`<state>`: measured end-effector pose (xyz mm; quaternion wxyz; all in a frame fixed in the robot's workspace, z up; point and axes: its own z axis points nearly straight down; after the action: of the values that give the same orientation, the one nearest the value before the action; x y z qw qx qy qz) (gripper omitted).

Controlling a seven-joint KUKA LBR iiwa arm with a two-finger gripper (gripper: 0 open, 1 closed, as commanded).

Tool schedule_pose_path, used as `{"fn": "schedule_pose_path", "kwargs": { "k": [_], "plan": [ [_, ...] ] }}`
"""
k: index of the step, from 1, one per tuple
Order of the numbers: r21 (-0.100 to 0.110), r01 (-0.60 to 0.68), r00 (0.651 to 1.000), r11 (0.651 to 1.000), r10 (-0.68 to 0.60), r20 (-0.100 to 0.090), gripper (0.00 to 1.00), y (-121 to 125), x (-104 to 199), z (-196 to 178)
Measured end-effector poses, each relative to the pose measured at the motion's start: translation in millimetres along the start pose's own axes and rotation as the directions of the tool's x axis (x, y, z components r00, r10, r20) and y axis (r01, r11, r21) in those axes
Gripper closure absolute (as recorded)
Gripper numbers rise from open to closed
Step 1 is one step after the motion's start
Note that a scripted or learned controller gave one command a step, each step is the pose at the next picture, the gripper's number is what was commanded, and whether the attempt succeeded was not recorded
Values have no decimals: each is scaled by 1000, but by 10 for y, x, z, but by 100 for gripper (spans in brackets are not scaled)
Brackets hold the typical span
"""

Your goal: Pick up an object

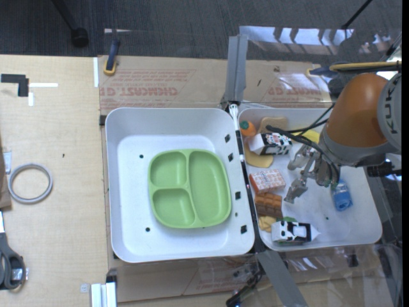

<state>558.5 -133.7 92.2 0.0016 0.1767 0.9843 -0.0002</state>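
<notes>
The grey arm with its orange band (358, 110) reaches in from the right over the right-hand shallow white bin (358, 232). Its metal gripper (300, 184) hangs above the bin floor, between the row of small things along the bin's left wall and a small blue bottle-shaped object (342, 197) to its right. The jaws stand a narrow way apart, fingers pointing down-left, and nothing sits between them; they touch none of the objects.

Along the left wall lie a small orange and green toy (247, 128), a black-and-white cow-patterned carton (273, 142), a tan flat piece (261, 160), a red-and-white printed packet (267, 181), a brown ridged block (268, 203), and a second black-and-white cow-patterned carton (293, 232) near the front edge.

The left-hand white bin (128, 190) holds a light green divided plate with three compartments (190, 188). On the wooden bench (51, 107) to the left lies a grey ring (28, 183).
</notes>
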Motion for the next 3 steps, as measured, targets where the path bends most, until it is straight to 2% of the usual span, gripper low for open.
{"fn": "schedule_pose_path", "kwargs": {
  "k": [1, 2, 3],
  "plan": [
    [1, 51, 999, 999, -51, -1, 0, -882, 94, -3],
    [0, -68, 998, 998, 68, -3, 0, -934, 390, 6],
    [0, -19, 1000, 1000, 19, 1, 0, -836, -266, -5]
  ]
}}
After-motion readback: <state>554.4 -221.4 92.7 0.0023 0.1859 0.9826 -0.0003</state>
